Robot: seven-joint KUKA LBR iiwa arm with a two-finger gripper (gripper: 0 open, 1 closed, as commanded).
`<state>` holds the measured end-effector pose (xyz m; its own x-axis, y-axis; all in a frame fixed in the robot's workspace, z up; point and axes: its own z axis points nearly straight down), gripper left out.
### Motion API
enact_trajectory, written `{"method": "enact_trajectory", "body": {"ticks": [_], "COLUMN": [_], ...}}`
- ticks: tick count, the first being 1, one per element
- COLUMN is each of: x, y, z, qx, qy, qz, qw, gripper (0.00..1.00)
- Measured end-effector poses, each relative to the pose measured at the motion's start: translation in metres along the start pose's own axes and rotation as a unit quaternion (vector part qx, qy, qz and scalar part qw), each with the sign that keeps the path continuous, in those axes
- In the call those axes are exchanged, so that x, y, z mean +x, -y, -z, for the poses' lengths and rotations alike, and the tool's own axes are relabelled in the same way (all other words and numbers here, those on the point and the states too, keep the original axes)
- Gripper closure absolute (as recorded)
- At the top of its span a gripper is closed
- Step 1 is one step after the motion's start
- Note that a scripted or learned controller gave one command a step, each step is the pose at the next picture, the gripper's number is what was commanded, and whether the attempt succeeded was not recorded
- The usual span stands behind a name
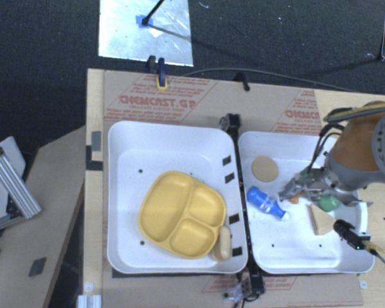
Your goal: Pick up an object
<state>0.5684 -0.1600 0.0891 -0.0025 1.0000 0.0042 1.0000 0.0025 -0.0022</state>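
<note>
Although several things lie in the right bin, the small orange piece sits nearest the gripper, just below its tips at mid-bin. Whether the jaws are spread or closed I cannot tell. A blue bottle lies just left, a green object and tan wedge right, a tan disc above. With such crowding, closing could well nudge the bottle or miss the small piece. A yellow divided plate rests in the left bin.
</note>
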Motion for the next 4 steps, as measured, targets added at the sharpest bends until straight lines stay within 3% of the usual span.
{"method": "enact_trajectory", "body": {"ticks": [1,2,4], "x": [0.002,0.001,0.014], "y": [-0.002,-0.002,-0.003], "z": [-0.004,0.007,0.109], "qx": [-0.002,-0.003,-0.005], "qy": [0.000,0.002,0.003], "qz": [0.001,0.000,0.001], "qw": [1.0000,1.0000,1.0000], "gripper": [0.00,1.00,1.00]}}
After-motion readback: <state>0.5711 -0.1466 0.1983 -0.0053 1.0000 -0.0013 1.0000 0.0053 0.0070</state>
